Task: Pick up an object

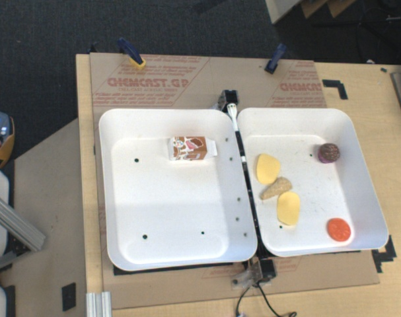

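Note:
The left bin (121, 197) holds a small brown and white packet (189, 148) near its back edge. In the right bin (368, 197) lie two yellow pieces, one (267, 168) toward the middle and one (289, 208) nearer the front, with a tan lump (276, 188) between them. A dark purple ball (329, 152) rests at the back right of that bin, and an orange disc (339, 229) sits at its front right.
Both bins stand on a brown cardboard sheet (94, 111) held by two blue clamps (132, 52) at the back. A black clip (228, 99) sits between the bins at the back, and a cable (253, 289) trails off the front.

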`<state>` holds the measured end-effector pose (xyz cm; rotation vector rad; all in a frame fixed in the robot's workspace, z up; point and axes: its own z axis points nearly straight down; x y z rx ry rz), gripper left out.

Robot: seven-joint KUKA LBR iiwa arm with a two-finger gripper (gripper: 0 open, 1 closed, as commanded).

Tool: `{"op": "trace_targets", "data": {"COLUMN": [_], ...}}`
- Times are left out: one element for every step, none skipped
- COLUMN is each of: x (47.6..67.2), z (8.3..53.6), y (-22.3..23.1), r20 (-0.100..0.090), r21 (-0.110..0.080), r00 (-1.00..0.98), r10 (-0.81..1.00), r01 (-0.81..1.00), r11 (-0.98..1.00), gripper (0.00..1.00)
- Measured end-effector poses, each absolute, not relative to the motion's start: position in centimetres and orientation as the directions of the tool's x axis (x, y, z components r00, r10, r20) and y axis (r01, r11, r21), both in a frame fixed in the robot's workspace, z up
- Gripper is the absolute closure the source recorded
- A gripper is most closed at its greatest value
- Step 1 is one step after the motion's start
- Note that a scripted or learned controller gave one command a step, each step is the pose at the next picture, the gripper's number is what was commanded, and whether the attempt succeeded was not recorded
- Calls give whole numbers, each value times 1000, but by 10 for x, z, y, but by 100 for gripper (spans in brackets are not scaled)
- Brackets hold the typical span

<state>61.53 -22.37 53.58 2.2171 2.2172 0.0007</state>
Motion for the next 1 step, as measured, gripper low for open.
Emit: {"op": "trace_targets", "data": {"x": [618], "z": [536], "y": [-224], "r20": [-4], "r21": [5], "r00": [0], "r10": [1000], "r01": [1000], "r11": [0], "gripper": [100]}}
